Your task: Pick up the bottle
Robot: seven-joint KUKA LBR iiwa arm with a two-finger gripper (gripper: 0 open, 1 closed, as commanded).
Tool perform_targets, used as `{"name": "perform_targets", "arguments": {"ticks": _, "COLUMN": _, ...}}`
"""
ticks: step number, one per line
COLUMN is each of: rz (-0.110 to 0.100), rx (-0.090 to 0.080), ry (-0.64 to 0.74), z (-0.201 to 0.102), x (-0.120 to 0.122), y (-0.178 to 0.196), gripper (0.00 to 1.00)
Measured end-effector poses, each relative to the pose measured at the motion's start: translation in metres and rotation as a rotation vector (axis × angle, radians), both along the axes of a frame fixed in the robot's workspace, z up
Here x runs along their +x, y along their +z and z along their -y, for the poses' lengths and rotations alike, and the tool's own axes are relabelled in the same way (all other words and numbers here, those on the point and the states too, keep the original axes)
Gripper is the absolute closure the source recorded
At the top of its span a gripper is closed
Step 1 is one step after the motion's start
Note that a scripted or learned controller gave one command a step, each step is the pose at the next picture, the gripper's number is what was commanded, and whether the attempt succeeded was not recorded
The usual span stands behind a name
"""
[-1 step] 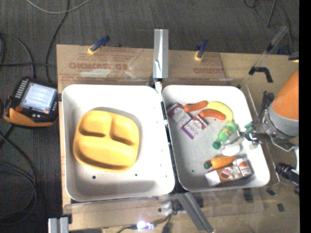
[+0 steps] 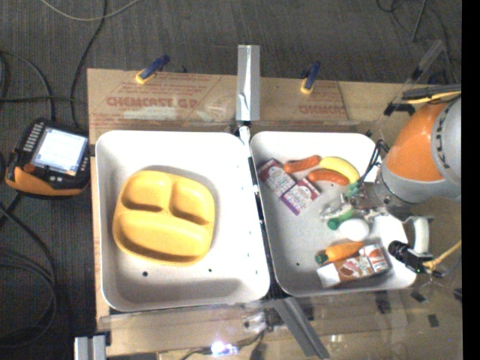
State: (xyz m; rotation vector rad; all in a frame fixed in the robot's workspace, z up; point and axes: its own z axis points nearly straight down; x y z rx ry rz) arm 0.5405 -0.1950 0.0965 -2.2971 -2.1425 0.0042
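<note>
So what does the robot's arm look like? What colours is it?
The arm is big and rounded, with smooth grey casing and a bright orange band above the wrist. Its gripper end is darker and made of small metal parts, too small and blurry to describe further.

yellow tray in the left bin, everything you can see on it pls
The yellow tray is a glossy, plastic-looking divided plate with rounded corners: two smaller compartments at the far side, one wide compartment at the near side, separated by raised ridges. Nothing lies in any compartment. It lies flat, right way up, turned slightly askew to the walls, roughly in the middle of the left white bin, resting on the bin floor. It appears clear of the walls, and nothing else touches it.
</note>
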Motion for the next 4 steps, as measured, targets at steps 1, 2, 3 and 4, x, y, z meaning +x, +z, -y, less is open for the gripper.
{"name": "perform_targets", "arguments": {"ticks": 1, "rz": -0.003, "rx": 0.003, "ry": 0.000, "z": -0.001, "x": -0.001, "y": 0.008, "gripper": 1.00}}
{"name": "perform_targets", "arguments": {"ticks": 2, "rz": 0.000, "rx": -0.002, "ry": -0.124, "z": -0.040, "x": 0.007, "y": 0.149, "gripper": 1.00}}
{"name": "perform_targets", "arguments": {"ticks": 3, "rz": -0.001, "rx": -0.001, "ry": -0.082, "z": -0.047, "x": -0.013, "y": 0.175, "gripper": 1.00}}
{"name": "perform_targets", "arguments": {"ticks": 4, "rz": 0.001, "rx": -0.002, "ry": -0.062, "z": -0.057, "x": -0.017, "y": 0.258, "gripper": 1.00}}
